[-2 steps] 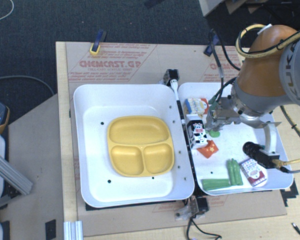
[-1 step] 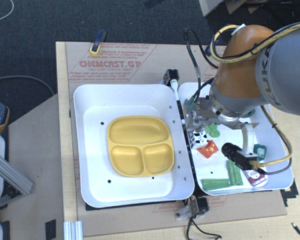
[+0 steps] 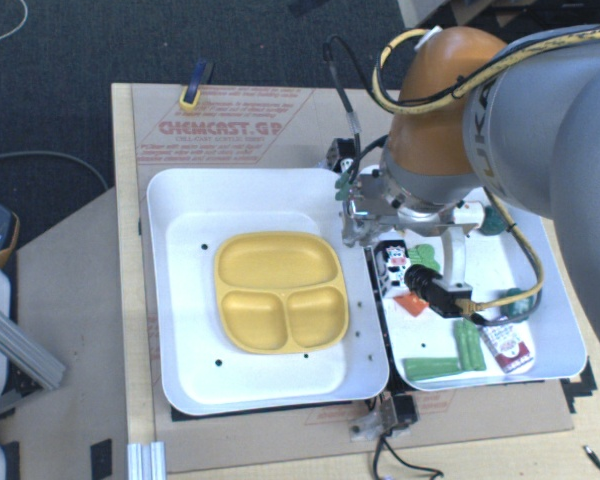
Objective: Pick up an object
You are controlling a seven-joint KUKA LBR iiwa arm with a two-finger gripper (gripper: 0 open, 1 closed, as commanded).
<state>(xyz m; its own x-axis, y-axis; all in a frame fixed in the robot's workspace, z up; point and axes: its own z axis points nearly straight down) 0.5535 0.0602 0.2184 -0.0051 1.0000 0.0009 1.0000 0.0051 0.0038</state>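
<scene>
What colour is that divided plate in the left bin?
Yellow; the divided plate shows plainly in the camera view.

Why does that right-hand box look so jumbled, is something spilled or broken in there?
Nothing looks spilled or broken. The right bin holds small items in a loose heap: green pieces, an orange-red piece and a small red packet, lying at odd angles. The yellow divided tray sits flat in the left bin, slightly turned.
</scene>
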